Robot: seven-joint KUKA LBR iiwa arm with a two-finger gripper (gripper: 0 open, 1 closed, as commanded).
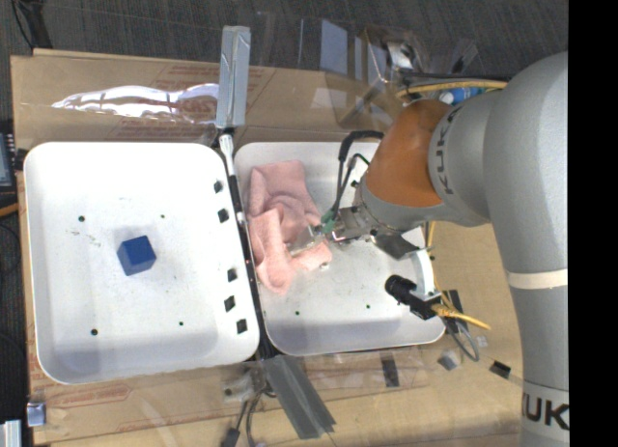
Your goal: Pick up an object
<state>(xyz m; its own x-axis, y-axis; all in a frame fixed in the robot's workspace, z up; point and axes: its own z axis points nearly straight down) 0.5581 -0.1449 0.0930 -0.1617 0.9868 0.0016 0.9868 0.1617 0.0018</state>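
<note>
The tool [319,236] is pressed into the pink cloth [278,225], directly beneath it; jaw state cannot be told. A thick fold should be pinched before lifting.

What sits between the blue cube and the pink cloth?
In the camera view, bare white bin floor, then the two bins' adjoining rims with black clips, lie between the small blue cube and the crumpled pink cloth.
</note>
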